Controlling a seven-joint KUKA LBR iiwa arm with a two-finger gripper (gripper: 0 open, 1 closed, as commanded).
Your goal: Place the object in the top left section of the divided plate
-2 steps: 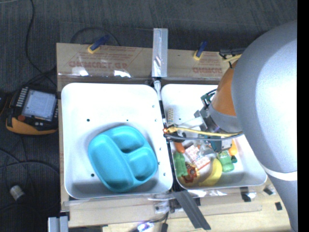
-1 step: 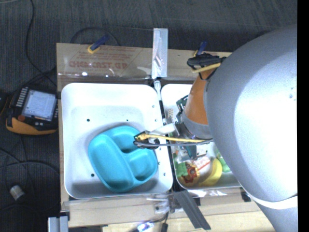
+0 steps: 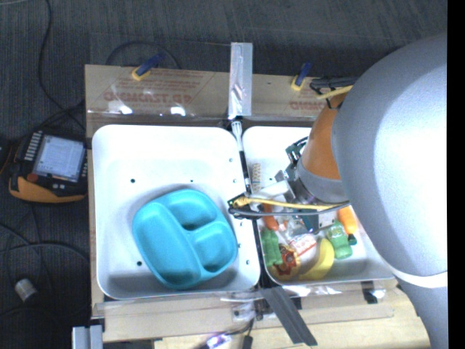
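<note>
A blue divided plate [image 3: 185, 238] lies in the left bin [image 3: 123, 158], toward its front right corner, with nothing in its three sections. The right bin [image 3: 261, 147] holds a pile of toy food: a yellow banana [image 3: 322, 260], a green bottle-like piece [image 3: 270, 249], a green item [image 3: 340, 240], an orange carrot [image 3: 349, 220] and a red and white packet [image 3: 294, 253]. My gripper [image 3: 288, 193] is low over this pile, near the right bin's left wall, below the orange wrist band [image 3: 320, 155]. The arm hides most of it.
The big grey arm body [image 3: 407, 158] covers the right bin's right half. A yellow cable [image 3: 290, 206] crosses above the pile. The wall between the bins [image 3: 243, 173] lies just left of the gripper. A handheld device [image 3: 47, 166] rests on the floor at the left.
</note>
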